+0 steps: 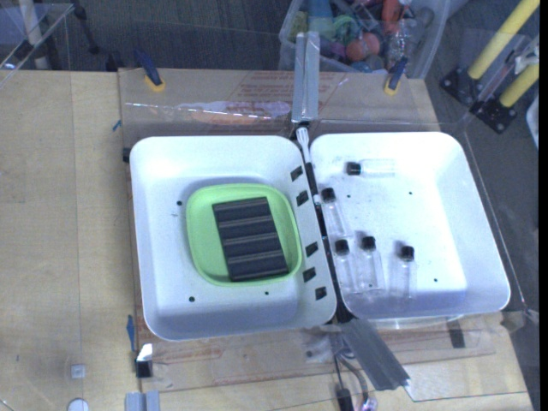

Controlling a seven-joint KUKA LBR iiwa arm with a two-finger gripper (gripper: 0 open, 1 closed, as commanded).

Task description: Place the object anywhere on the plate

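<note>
A light green square plate (199, 229) lies in the middle of the left white bin (154, 187). A black ridged rectangular block (250, 238) rests flat on the plate, covering most of its centre. Several small clear vials with black caps lie in the right white bin (454, 221). One vial (370, 169) is near the back, one (330, 209) lies by the divider, and others (370, 260) cluster toward the front.
Black clips (303, 199) line the divider between the two bins. A clear box of coloured toys (364, 15) stands behind the bins, and yellow bars (512, 24) sit at the back right. Wooden benchtop (60, 229) stretches to the left.
</note>
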